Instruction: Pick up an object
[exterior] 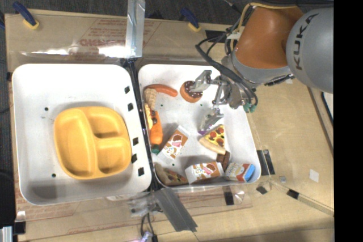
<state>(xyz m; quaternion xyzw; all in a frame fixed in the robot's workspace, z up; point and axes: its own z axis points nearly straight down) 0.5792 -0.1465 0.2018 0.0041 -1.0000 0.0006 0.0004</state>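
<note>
The pizza slice (214, 139) lies in the right bin (245, 136), near its right wall, crust toward the lower edge and tip pointing up toward the gripper (207, 100). The gripper is seen spread open and bare — one finger near the chocolate donut (190, 91), the other just above the slice's tip. A short descent toward the lower finger's side is judged to be what the pick turns on. Around the slice are found a snack packet (175, 143), a carrot (156, 132), a sausage (161, 89) and small cartons (204, 171) along the bottom wall. The left bin (28, 122) is seen to hold a yellow divided tray (92, 140) — well apart.
</note>
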